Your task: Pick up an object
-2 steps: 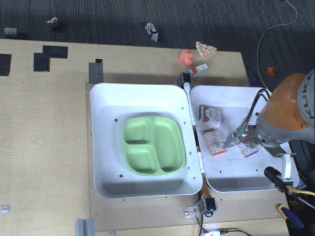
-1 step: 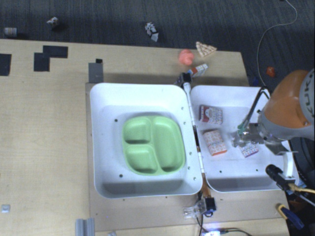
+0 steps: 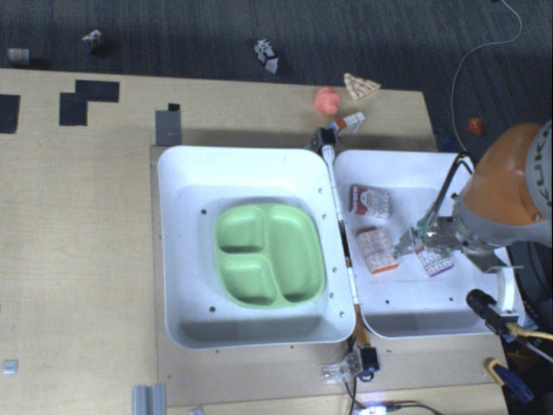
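**Gripper down in the right bin, nothing lifted yet**

The gripper (image 3: 421,242) sits low in the right bin (image 3: 406,316), among three small red-and-white packets. One packet (image 3: 378,251) lies just to its left, another (image 3: 436,261) just beside it on the arm's side, and a third (image 3: 370,201) lies beyond, toward the bin's far wall. How wide the tool stands I cannot tell. No packet visibly sits in its grasp, so closing and lifting appear left. The left bin (image 3: 177,258) holds a green divided tray (image 3: 268,253).

A grey arm (image 3: 484,223) with a broad orange band (image 3: 510,175) and a thin black cable alongside.
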Tool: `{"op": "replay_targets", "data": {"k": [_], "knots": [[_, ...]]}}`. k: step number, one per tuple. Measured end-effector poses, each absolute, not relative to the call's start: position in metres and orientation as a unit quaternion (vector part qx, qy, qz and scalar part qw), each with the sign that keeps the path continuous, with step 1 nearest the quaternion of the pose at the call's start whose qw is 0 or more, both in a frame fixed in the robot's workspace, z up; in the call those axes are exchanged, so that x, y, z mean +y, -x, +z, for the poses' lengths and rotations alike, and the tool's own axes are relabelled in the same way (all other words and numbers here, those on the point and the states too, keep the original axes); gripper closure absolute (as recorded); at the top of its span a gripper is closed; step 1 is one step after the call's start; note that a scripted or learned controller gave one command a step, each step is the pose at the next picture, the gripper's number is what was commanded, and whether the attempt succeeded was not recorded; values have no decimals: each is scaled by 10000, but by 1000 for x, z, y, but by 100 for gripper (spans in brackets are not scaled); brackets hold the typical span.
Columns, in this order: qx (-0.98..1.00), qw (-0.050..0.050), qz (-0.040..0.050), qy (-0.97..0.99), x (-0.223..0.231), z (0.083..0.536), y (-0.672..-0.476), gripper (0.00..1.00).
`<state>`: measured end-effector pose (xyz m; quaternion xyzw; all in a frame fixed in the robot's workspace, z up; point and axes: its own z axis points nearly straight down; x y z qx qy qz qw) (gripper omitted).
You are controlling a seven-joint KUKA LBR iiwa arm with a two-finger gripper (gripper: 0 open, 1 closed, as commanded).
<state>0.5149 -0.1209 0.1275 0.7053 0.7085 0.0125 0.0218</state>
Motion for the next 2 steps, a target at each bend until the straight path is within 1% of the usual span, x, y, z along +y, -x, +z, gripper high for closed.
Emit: {"op": "replay_targets", "data": {"k": [1,2], "knots": [[7073,97,56,-7068,-93,90,-494,0],[7087,79,66,-7054,-91,100,-495,100]]}}
